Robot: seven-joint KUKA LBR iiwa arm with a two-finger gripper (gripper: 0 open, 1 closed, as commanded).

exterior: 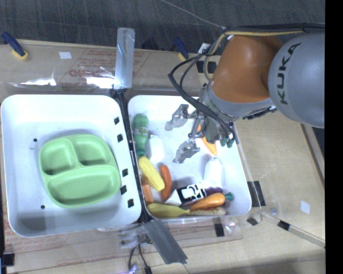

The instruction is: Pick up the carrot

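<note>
The fingers [177, 119] are spread wide, one above the other in the view, with bare white bin floor between them and nothing pinched. The gripper [181, 135] hangs over the middle of the right bin [154, 103], pointing toward the divider. A small orange tapered piece [210, 146] sits close under the wrist, behind the fingers. It is partly hidden, so I cannot tell what it is.

The carrot [208, 200], orange with a green end, lies along the bin's near wall, well apart from the fingers. It is wedged among other things, with a black-and-white item [188, 192] touching it above and a yellow piece [166, 210] beside it. Corn [151, 173] and a bottle [140, 131] lie by the divider. The left bin [11, 153] holds a green plate [77, 170].

By my reading, nothing of the pick is done. The approach, the closing and the lift are all left.
</note>
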